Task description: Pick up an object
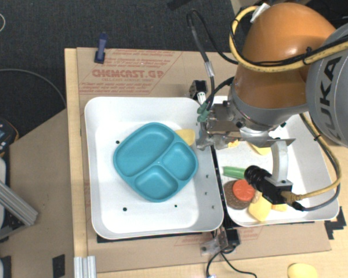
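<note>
Nearest the camera, at the near edge of the right shallow white bin [330, 172], a pale yellow rounded piece [258, 211] was seen beside a red disc on a brown round base [239, 192], with a green stick-like piece [232, 171] lying just beyond them, its long axis running left to right. Another yellow piece [258, 149] was partly hidden under the arm further back. In the left shallow white bin [98, 172] a blue plastic divided plate [155, 161] was laid, and a small pale yellow block [185, 136] was tucked at its far right corner.

The claw [211, 133] was held low over the wall between the two bins, largely covered by the grey and orange wrist. Whether it was released or clenched could not be told, and nothing was seen between it.

The pale yellow block was judged the closest candidate, lying just left of the claw; the red disc and green piece lay nearer the camera and to the right. A short shift leftward and a descent would probably be called for.
</note>
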Robot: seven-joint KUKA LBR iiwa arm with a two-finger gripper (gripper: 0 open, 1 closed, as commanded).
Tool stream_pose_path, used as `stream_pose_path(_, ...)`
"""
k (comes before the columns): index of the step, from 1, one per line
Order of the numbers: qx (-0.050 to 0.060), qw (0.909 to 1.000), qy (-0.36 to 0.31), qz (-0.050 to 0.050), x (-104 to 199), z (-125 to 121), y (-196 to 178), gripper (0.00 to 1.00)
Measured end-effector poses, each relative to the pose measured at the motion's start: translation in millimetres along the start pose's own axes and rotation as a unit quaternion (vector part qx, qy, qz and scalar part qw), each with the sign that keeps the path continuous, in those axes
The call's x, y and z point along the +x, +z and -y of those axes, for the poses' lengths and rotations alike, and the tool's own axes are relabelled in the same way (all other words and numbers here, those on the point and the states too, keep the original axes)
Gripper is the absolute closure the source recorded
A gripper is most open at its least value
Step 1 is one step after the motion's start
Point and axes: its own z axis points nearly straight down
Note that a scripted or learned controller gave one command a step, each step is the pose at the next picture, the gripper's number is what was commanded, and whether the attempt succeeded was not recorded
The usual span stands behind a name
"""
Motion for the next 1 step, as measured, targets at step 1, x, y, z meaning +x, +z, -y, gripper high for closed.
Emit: stream_pose_path(1, -0.001, 1.0, 0.005, 0.001, -44.8, -0.7, -90.4, 1.0)
